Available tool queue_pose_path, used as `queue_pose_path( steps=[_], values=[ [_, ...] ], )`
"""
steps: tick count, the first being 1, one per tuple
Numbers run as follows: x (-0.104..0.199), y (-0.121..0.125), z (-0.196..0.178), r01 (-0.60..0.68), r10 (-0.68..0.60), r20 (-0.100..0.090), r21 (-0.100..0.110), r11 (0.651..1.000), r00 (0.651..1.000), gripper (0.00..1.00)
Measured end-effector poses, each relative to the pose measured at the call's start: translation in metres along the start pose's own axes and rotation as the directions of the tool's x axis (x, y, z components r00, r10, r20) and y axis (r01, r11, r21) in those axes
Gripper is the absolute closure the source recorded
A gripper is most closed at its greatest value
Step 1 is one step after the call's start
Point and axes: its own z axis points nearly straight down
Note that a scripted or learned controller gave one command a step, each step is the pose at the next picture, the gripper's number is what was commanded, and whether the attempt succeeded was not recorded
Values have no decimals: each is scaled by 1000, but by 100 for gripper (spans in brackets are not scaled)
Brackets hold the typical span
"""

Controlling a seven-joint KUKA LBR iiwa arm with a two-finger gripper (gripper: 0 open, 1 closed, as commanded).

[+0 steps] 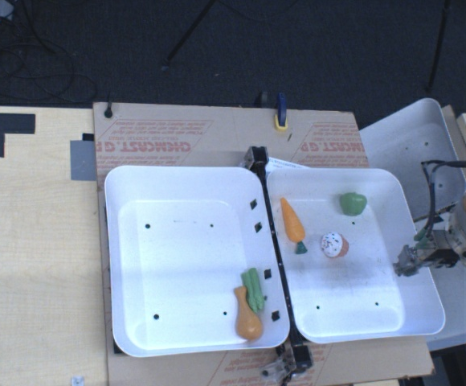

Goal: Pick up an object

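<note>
Camera view is showing the claw (pixel 407 264) hovering at the frame's right edge, its grip state unreadable, risking clipping the bin (pixel 426 296) wall while reaching the ball (pixel 333 244).

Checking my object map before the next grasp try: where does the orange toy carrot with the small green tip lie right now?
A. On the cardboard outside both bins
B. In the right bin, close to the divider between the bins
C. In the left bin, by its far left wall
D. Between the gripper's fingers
B: the orange toy carrot with the small green tip lies on the floor of the right white bin, just right of the black divider between the bins.
</note>
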Motion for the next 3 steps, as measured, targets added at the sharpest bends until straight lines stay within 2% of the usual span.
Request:
queue_pose_path(
  steps=[1, 2, 3],
  values=[
    [1, 32, -89, 7, -6, 4, -11, 1000, 1000, 100],
    [42, -1, -78, 7, -7, -2, 1, 1000, 1000, 100],
    [0, -1, -10, 1, -1, -1, 6, 1000, 1000, 100]
  ],
)
